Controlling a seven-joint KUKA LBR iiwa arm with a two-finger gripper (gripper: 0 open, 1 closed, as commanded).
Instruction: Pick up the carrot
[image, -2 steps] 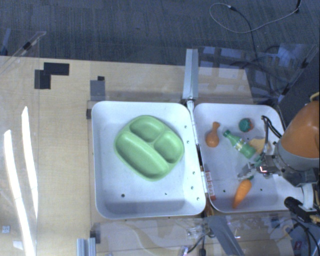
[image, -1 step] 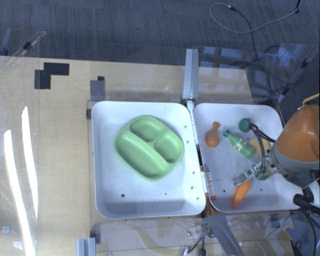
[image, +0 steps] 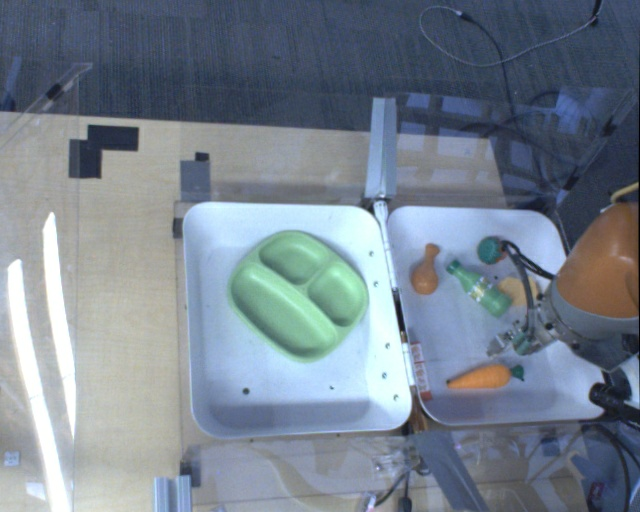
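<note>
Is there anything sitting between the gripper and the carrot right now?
Nothing visible. The gripper hangs in the right bin just above the carrot, with bare white floor between them. The green bottle and the other small toys lie farther back, off that path.

Two shallow white plastic bins (image: 215, 400) hold a pale green three-part plate (image: 298, 294), an orange carrot with a dark green top (image: 480, 377), a tan-orange drumstick-shaped toy (image: 426, 270), a clear green bottle (image: 480, 288) and a teal round piece (image: 489, 249).
</note>
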